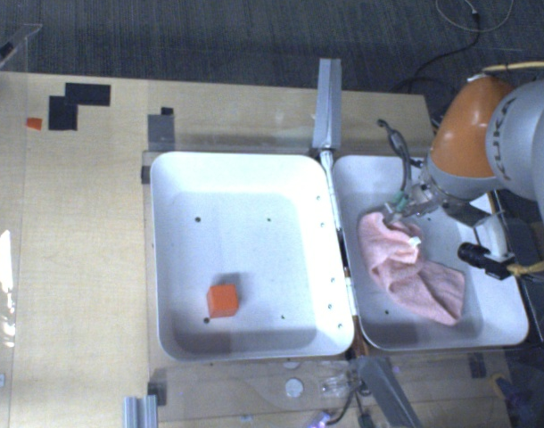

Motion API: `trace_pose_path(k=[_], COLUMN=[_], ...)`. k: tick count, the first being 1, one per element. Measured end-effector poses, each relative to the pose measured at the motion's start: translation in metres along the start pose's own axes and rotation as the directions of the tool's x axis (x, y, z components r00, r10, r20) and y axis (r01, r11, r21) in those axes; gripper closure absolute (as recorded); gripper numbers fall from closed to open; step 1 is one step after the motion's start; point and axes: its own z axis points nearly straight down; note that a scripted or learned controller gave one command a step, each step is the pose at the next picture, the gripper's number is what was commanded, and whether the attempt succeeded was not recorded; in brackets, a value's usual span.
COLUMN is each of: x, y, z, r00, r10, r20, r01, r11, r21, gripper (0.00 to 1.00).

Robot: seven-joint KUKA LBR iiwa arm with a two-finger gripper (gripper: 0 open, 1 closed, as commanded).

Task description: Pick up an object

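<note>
At the bottom of the frame the table [76, 328] shows its pale wood edge, with the two white bins sitting side by side above it. In the lower part of the left bin [236, 185], a small orange block [223, 300] lies alone on the floor, well apart from every wall. Across the divider, the right bin [495, 328] holds a crumpled pink cloth [406, 270] that runs from the middle of the bin down toward its lower right.

Further up, the tool [406, 210] sits at the cloth's upper end, touching or just above the fabric — whether it is released or clenched on a fold cannot be told from this angle. Behind it the grey arm [526, 141] with its orange band [464, 141] fills the upper right of the frame.

The likely trouble lies in the cloth itself: a soft, bunched thing may offer only a thin fold, and a shallow pinch could slide off as the arm rises — or the trailing end could drag against the bin wall and pull free.
</note>
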Motion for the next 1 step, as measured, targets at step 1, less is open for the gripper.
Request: trace_pose_path(k=[1], x=[0.0], y=[0.0], z=[0.0], r00=[1.0], r10=[0.0], r20=[0.0], r01=[0.0], r11=[1.0], r21=[0.0], gripper=[0.0])
